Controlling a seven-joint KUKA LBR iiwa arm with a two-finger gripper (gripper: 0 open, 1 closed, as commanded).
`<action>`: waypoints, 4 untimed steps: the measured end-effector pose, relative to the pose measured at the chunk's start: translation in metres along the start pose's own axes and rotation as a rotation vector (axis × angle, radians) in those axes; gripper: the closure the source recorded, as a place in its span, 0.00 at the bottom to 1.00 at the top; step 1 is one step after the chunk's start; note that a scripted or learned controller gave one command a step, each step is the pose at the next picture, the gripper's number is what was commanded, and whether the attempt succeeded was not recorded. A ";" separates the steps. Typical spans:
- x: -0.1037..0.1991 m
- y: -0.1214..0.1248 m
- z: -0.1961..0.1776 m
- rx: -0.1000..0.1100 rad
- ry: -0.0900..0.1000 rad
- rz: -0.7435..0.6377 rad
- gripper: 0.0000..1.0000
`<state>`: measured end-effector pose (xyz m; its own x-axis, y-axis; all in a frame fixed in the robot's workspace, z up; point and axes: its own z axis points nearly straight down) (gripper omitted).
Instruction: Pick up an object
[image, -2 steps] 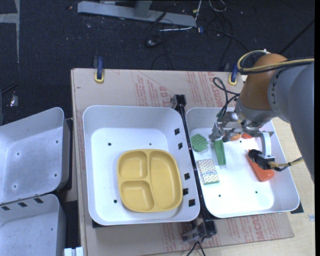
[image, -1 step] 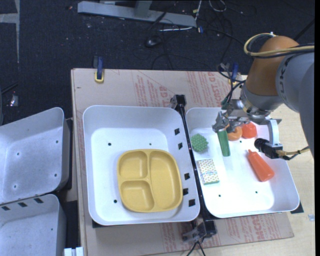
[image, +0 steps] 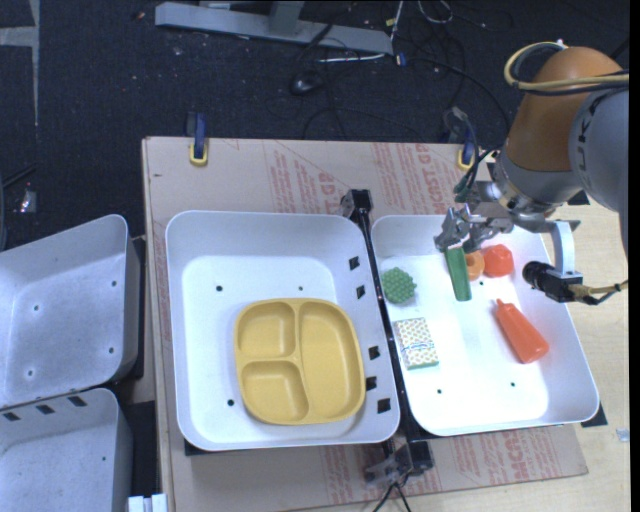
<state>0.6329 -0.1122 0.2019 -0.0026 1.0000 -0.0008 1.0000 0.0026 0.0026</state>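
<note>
**Pincer low over the right bin, above a green stick**

The pincer (image: 462, 237) hangs at the far side of the right bin (image: 575, 385), under the grey arm with its orange band (image: 560, 95). Whether it is open or closed cannot be told from this angle; nothing can be seen gripped in it.

Right below the pincer, and seemingly touching its tip, a green stick-shaped object (image: 459, 275) lies on the bin floor, pointing toward the camera. Just beside it, on the arm's side, sits a small orange and yellow piece (image: 474, 264), and next to that an orange-red block (image: 498, 261). Nearer the camera than the pincer, toward the arm's side, an orange bottle-shaped object (image: 521, 331) lies slantwise. On the other side of the pincer rests a round green knobbly object (image: 400, 285), and closer to the camera a small patterned packet (image: 417, 342).

Well apart, the left bin (image: 200, 250) holds a yellow divided tray (image: 298, 360). Both bins stand on the worktop (image: 260, 175).
</note>
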 end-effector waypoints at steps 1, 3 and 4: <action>0.056 -0.018 -0.004 0.004 0.001 -0.003 1.00; 0.145 -0.019 -0.010 0.003 0.001 -0.003 1.00; 0.196 -0.026 -0.006 0.004 0.001 -0.004 1.00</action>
